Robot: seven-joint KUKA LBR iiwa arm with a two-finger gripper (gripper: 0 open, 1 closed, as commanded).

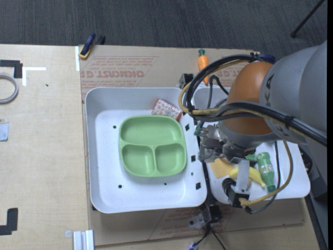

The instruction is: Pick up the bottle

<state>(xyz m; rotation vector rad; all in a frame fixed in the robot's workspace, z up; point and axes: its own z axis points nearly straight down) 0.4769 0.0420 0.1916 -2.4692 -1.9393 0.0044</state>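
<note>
Green with a white label, the bottle [265, 170] lies on its side in the right bin [296, 185]. It is not picked up yet, so the whole job is left to do.

The pincer [210, 147] sits left of the bottle and a little higher in the view, near the wall where the two bins meet. It is tucked under the big grey and orange arm [250, 103], so I cannot tell if it is released or clenched.

Just left of the bottle lies a long yellow thing [251, 173], touching it or nearly so. That side is tight. Right of the bottle there is some bare white floor, and then the bin's rim is near.

I think the pincer must go across to the bottle and come down with care, so it does not bump the yellow thing or the rim. Far left of the bottle, the other bin [99, 139] holds a green plate [153, 145], well out of the way.
</note>
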